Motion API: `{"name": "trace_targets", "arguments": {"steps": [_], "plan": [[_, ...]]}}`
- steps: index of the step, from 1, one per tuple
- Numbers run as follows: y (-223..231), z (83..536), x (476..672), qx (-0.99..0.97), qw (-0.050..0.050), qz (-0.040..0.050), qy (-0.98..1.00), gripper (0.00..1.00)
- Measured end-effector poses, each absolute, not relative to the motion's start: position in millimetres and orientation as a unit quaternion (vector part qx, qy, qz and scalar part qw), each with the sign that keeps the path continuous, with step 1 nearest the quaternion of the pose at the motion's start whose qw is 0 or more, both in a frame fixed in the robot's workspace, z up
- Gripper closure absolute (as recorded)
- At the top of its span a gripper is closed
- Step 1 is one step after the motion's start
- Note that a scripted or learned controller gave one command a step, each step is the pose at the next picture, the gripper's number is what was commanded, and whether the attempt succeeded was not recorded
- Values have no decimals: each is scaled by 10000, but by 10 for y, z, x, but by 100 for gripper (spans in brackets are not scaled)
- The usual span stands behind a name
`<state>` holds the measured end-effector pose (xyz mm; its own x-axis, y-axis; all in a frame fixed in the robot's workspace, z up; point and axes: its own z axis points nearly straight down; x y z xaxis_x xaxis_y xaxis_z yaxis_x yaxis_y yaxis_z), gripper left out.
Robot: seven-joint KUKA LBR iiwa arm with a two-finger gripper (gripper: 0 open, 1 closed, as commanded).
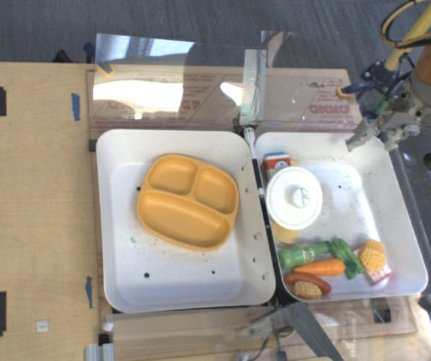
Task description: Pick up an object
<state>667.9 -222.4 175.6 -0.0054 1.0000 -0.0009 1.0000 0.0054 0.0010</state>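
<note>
My gripper [384,126] hangs over the far right corner of the right bin [350,179], above its back rim and away from the toys. In that bin lie a white round lid on a yellow cup [294,196], a small red and blue carton [277,161] behind it, a green vegetable [313,252], a carrot [323,268], a corn cob [372,256] and a hot dog [309,285]. The toys crowd the bin's near edge. Nothing is visible in the gripper.
An orange divided plate [189,201] sits in the left bin [121,269]. Clear plastic sheets [200,100] stand behind both bins. Cables and a yellow hose [414,17] hang at the top right by the arm.
</note>
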Motion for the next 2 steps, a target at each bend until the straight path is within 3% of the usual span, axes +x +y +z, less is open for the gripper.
{"name": "trace_targets", "arguments": {"steps": [1, 2], "plan": [[-2229, 1924, 6686, 4982, 28, 6, 8671, 0], [-2232, 2417, 6692, 2957, 49, 4, 9553, 0]]}}
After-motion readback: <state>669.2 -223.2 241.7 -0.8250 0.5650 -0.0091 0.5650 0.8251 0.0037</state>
